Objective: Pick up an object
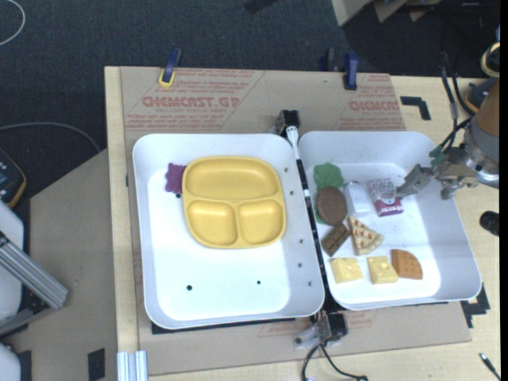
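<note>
My gripper (413, 182) reaches in from the right, over the upper right part of the right bin (452, 236). Just left of its tip lies a red and white packet (384, 197); whether they touch I cannot tell. Further left in this bin are a green piece (327, 174), a brown round cookie (331, 204), a dark chocolate bar (336, 238) and a pizza slice (365, 235). Along the front lie two yellow cheese cubes (346, 271) (382, 270) and a brown toast piece (407, 264).
The left bin (214, 292) holds a yellow divided plate (233, 200) with a purple item (174, 178) at its left edge. The two bins meet at a ridge (305, 213). Cables and the arm's body (484, 149) stand at the right.
</note>
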Action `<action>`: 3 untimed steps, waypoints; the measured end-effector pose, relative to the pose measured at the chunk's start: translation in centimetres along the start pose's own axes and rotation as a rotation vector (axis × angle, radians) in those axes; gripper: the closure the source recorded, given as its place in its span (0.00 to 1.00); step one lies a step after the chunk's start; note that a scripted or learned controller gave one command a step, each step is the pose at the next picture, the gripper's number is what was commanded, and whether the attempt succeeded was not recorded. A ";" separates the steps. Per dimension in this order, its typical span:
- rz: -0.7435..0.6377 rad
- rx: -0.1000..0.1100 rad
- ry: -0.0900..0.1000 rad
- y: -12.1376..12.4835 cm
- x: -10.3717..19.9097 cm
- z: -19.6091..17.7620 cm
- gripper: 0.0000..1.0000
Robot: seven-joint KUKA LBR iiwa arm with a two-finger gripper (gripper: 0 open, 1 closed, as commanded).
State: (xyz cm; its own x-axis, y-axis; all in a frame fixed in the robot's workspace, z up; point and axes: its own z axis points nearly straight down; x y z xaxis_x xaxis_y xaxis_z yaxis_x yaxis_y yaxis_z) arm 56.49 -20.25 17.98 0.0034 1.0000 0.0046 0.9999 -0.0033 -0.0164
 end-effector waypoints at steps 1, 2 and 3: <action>-0.004 -0.015 -0.004 0.3 0.1 -0.9 0.00; -0.003 -0.009 -0.001 -0.1 -0.3 5.4 0.00; -0.003 -0.009 -0.001 -0.1 -0.2 9.8 0.00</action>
State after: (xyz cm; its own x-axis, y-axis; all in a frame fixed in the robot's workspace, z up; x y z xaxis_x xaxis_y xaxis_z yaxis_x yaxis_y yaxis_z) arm 56.21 -20.43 8.16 0.0002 1.0000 0.0033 1.0000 -0.0002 -0.0071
